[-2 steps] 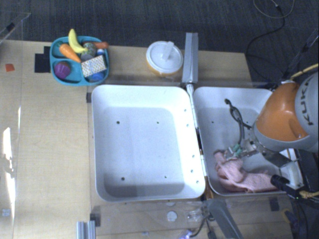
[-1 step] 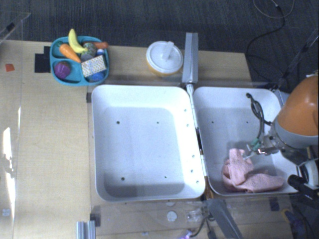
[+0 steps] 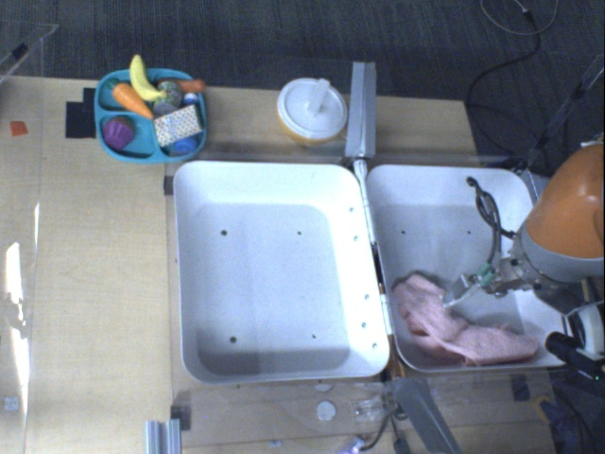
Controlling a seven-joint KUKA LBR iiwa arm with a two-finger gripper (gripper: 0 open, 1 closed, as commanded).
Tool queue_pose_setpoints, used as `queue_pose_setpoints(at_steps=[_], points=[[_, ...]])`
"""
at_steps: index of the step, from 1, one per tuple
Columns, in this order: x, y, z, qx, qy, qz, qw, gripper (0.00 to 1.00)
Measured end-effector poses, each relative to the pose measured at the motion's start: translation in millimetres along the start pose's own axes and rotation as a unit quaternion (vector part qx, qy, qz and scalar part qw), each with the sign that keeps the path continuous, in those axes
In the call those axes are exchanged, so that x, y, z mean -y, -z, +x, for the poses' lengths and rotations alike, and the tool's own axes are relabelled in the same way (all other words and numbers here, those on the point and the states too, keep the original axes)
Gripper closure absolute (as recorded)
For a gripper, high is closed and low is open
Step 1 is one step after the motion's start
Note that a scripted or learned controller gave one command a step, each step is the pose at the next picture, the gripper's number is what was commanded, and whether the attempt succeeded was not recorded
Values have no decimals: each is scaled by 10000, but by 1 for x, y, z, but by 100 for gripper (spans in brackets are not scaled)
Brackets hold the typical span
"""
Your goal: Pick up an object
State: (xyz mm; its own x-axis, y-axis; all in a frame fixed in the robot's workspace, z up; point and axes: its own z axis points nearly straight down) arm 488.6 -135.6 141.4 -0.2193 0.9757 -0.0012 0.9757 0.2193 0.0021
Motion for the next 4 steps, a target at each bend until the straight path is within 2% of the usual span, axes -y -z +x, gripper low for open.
queue_pose_setpoints(at_steps=[1, 2, 3, 4], points=[[-39, -51, 29, 21, 271, -54, 9996, 0], [-119, -53, 5, 13, -764, -57, 9971, 0], [-4, -51, 3, 17, -1329, -64, 9911, 0], [-41, -51, 38, 32, -363, -80, 9993, 0]])
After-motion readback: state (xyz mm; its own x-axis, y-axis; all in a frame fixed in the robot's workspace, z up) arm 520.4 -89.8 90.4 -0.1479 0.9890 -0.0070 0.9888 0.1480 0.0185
